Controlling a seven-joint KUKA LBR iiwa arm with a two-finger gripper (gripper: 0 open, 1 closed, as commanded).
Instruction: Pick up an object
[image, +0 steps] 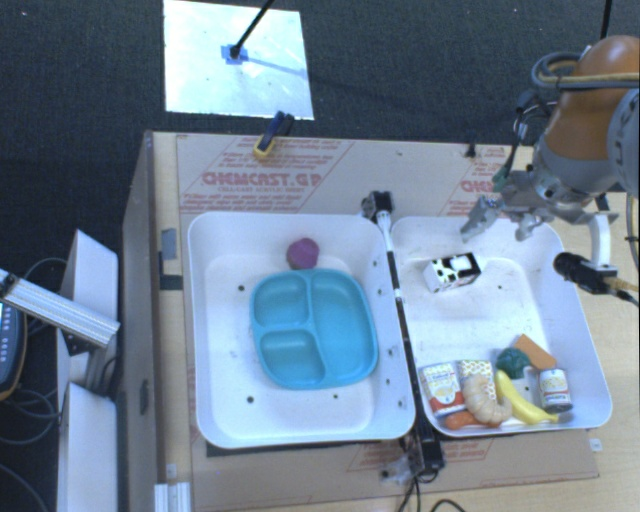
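From the camera view, two white bins sit side by side on the bench. The right bin (575, 330) holds a small black-and-white box (451, 271) near its upper left part, lying alone on the bin floor. Its long axis runs roughly left to right with a slight tilt, the right end a little higher in the picture. It touches nothing else.

The gripper (497, 218) hangs over the upper rim of the right bin, up and to the right of the box and apart from it. Its two fingers (473, 222) are spread well apart, pointing down and toward the left, and nothing lies between them. The arm (590, 110) comes in from the right, its orange band bulging above the grey wrist, and bends downward toward the bin (cables loop around the wrist).

In the lower right corner of the right bin lies a cluster of toy food: a small carton (440, 385), a banana (518, 396), an orange block (534, 351), a green piece (514, 362) and a small bottle (554, 386), all crowded together and touching.

The left bin (215, 300) holds a blue tray (312, 328) with three compartments, set near the middle. A purple ball (303, 252) rests just above the tray's upper edge, just beside it.
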